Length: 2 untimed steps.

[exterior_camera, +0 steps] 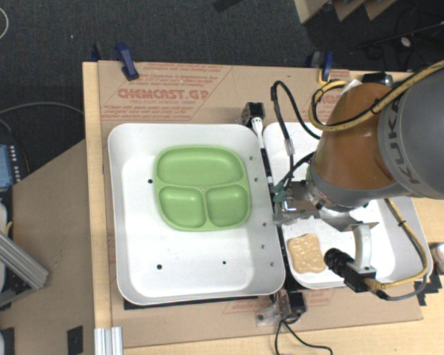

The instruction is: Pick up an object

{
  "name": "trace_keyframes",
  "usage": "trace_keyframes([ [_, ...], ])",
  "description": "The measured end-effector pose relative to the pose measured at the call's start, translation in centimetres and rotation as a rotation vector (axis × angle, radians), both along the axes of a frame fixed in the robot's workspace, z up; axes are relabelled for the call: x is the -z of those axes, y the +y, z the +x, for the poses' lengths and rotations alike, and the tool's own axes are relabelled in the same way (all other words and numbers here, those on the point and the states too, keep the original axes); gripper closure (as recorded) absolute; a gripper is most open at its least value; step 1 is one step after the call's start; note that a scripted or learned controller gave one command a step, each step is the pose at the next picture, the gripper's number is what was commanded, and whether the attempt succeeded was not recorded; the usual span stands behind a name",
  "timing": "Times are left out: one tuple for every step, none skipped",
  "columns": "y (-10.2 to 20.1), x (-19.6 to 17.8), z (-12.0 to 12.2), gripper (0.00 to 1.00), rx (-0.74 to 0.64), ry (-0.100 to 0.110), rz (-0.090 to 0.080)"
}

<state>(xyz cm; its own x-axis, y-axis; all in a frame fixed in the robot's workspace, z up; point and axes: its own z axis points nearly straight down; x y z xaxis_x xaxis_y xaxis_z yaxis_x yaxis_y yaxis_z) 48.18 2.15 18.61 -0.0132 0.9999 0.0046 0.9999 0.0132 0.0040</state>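
A green divided plate (203, 186) lies flat in the left white bin (133, 257), toward its far half. A small tan, biscuit-like piece (306, 254) rests at the near left corner of the right white bin (403, 235). My gripper (290, 204) hangs low over the left side of the right bin, just beyond the tan piece and close to the wall between the two bins. The bulky orange and grey wrist (355, 150) covers most of the right bin and hides whatever lies under it.
Both bins sit on a cardboard-covered bench (166, 87). Black cables (285, 106) loop from the wrist over the far edge of the right bin. A black fitting (346, 266) on the arm juts out beside the tan piece. Blue clamps (126, 60) hold the far bench edge.
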Motion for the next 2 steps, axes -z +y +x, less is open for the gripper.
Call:
trace_keyframes([
  [1.2, -14.3, 0.0, 1.00, 0.008, -0.013, -0.002],
  [6.2, -26.7, -0.1, 1.00, 0.006, -0.013, 0.000],
])
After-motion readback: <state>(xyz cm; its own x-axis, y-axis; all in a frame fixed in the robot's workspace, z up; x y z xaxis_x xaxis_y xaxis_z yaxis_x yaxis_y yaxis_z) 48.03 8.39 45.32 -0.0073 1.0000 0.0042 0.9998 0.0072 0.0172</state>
